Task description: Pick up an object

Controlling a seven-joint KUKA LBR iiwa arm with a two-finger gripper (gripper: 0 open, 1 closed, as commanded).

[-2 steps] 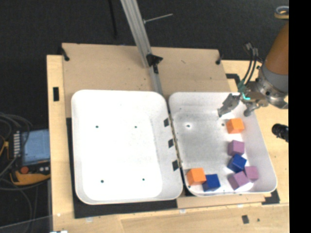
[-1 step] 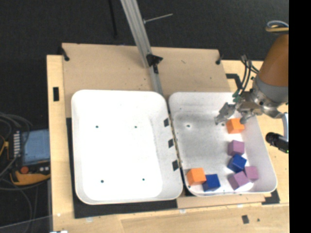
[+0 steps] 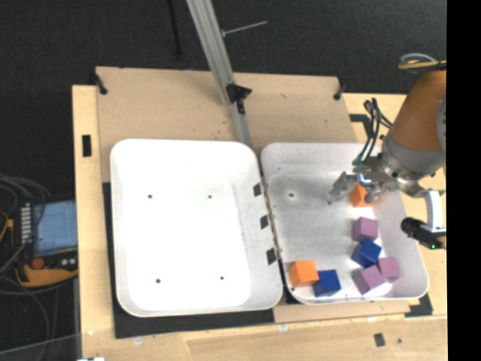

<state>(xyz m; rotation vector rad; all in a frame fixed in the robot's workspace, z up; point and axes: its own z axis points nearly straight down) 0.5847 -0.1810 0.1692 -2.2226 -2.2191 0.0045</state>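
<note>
Arm reaching in from 3 o'clock holds its spread-fingered hand (image 3: pixel 352 190) low over the right white plastic bin (image 3: pixel 301 224), a small orange cube (image 3: pixel 359 195) between the fingers.

Left bin (image 3: pixel 188 224) floor open; right bin (image 3: pixel 301 201) near half crowded by blocks (image 3: pixel 367 253), far-left floor free.

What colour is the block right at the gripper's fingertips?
Orange; the block sits by the gripper in the camera view.
</note>
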